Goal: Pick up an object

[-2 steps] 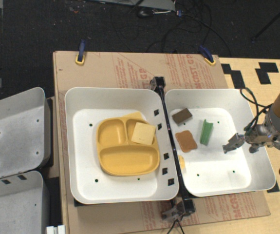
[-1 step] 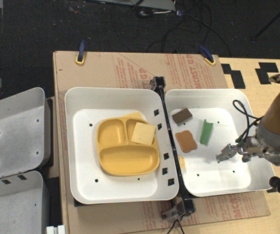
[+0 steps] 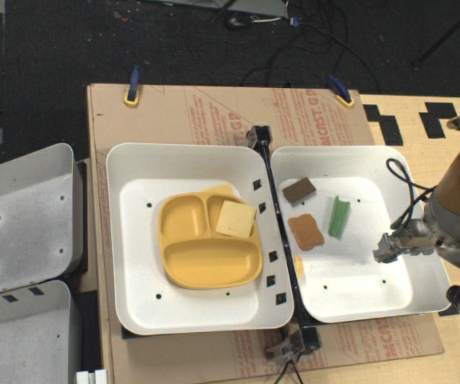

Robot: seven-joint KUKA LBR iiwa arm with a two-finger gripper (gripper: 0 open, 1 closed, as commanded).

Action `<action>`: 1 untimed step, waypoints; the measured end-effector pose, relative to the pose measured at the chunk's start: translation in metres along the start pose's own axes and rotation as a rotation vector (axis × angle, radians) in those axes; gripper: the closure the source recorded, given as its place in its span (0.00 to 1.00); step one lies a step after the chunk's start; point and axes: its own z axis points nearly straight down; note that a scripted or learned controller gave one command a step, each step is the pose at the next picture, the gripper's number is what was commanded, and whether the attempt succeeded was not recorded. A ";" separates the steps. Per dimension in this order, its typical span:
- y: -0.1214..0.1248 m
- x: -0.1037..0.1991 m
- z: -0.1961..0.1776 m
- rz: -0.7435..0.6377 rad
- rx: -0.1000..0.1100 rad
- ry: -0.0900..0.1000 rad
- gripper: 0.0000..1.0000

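Cardboard (image 3: 390, 334) lies nearest, a brown sheet spread under both bins. Its red print runs upside down from this angle, and I cannot read a brand name or any word with certainty. Two clamps (image 3: 133, 91) at the far edge pin the sheet to the bench, probably so that nothing slides while the arm works. The left bin (image 3: 119, 214) holds a yellow divided plate (image 3: 210, 254), and a pale tan block (image 3: 235, 219) rests in the plate's far right compartment. The right bin (image 3: 422, 298) holds three loose candidates for the pick. A dark brown block (image 3: 299, 190) sits near the dividing wall, an orange-brown flat piece (image 3: 306, 232) lies just in front of it, and a green bar (image 3: 339, 217) lies just beside that piece, towards the arm. All three are flat on the bin floor, apart from one another, which gives room around each. The gripper (image 3: 391, 249) hangs low over the right side of the right bin, near the green bar but apart from it. Whether it is open or closed cannot be told at this size, and it carries nothing visible. The pick looks not yet made.
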 end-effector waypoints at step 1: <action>0.008 -0.004 -0.061 -0.004 -0.006 -0.003 1.00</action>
